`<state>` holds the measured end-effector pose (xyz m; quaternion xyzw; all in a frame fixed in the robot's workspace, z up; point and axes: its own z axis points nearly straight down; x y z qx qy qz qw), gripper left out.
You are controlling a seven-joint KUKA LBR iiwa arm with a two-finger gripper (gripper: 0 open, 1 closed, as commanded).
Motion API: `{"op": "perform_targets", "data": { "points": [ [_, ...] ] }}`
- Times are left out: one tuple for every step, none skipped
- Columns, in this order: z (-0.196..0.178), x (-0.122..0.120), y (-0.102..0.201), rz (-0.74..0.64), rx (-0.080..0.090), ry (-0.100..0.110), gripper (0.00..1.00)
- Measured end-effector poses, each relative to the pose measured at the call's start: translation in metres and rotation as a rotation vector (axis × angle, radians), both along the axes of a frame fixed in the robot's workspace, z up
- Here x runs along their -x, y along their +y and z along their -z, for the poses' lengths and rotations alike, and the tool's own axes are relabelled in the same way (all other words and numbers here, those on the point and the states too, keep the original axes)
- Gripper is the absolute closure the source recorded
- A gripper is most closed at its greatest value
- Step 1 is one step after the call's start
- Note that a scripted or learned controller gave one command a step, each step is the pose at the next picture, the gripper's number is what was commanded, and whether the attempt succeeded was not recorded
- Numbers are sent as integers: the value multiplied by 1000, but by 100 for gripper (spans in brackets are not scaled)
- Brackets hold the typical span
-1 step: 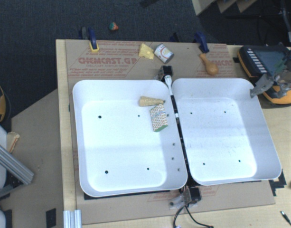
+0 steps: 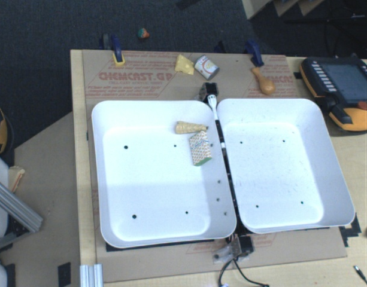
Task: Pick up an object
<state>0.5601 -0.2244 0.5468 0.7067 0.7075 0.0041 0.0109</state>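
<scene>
At the bottom centre of the frame, a small black connector with trailing cables (image 2: 238,248) sat against the front edge of the brown board (image 2: 87,88) that lay under both bins. At the lower left, a length of grey metal rail (image 2: 17,207) ran diagonally off the bench.

The left bin (image 2: 105,178) and the right bin (image 2: 334,160) lay side by side, their inner rims touching along the middle of the frame. The front half of the left bin showed a bare white floor with a few dark dots.

In the upper right part of the left bin lay a small patterned packet (image 2: 200,147), green and white, close to the inner rim. Just above it, and touching or nearly touching it, lay a tan cone-shaped piece (image 2: 190,127) on its side, with its tip pointing right. These were the objects on offer for picking.

Whether the gripper was open or closed could not be told.

Beyond the bins, a black-and-white pen-like item (image 2: 211,94) rested where the two rims met at the back. Further up on the board lay a yellow wedge (image 2: 184,64) and a small white box (image 2: 206,67) just beside each other, and a brown wooden piece (image 2: 264,84) lay to their right. Two blue clamps (image 2: 117,49) gripped the board's far edge. At the upper right sat a black and orange pendant (image 2: 342,88). On the dark carpet beyond lay a tiny coloured object (image 2: 143,33).
</scene>
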Motion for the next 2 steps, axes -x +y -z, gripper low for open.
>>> {"op": "perform_targets", "data": {
  "points": [
    [10,37,38,-2,-11,22,0],
    [42,78,80,-2,-12,25,0]
  ]
}}
